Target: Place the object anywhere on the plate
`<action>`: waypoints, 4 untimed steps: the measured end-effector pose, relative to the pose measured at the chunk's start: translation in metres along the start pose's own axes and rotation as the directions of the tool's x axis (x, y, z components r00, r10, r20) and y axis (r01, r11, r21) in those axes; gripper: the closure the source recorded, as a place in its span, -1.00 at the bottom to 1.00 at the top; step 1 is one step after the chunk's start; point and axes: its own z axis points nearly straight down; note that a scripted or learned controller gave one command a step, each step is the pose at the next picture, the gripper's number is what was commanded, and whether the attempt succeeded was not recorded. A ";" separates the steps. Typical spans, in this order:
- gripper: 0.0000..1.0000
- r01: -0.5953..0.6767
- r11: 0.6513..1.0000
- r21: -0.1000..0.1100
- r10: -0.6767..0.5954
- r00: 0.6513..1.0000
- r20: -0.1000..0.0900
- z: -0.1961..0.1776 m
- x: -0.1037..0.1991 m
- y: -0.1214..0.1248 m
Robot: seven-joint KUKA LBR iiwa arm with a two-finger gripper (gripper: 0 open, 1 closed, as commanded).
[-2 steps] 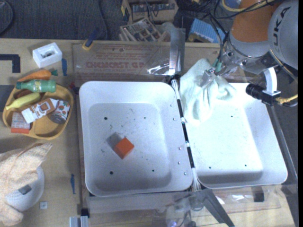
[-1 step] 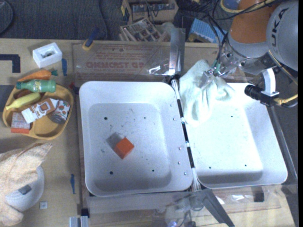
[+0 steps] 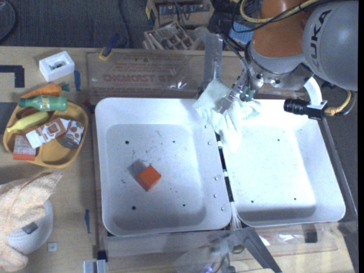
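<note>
A crumpled white cloth [image 3: 223,114] hangs over the ridge between the two bins, at their far edge. Its top is bunched up between the fingers of my gripper [image 3: 239,94], which is shut on it from above and to the right. The lower end of the cloth trails down to the divider near the right bin's [image 3: 284,209] left wall. An orange cube [image 3: 150,177] lies in the left bin [image 3: 170,220], with a small grey block touching its upper left corner.
The grey arm with its orange band [image 3: 281,16] fills the upper right. Left of the bins stands a yellow bowl [image 3: 48,158] of toy food, with a tan cloth [image 3: 25,201] in front of it. A clear plastic sheet [image 3: 142,73] lies behind the left bin.
</note>
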 end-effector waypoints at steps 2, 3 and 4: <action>1.00 0.623 0.782 -0.002 -0.623 0.782 0.006 0.014 0.063 0.081; 1.00 0.626 0.780 -0.003 -0.626 0.780 0.007 0.005 0.096 0.122; -1.00 0.625 0.780 -0.003 -0.625 0.780 0.008 0.004 0.096 0.122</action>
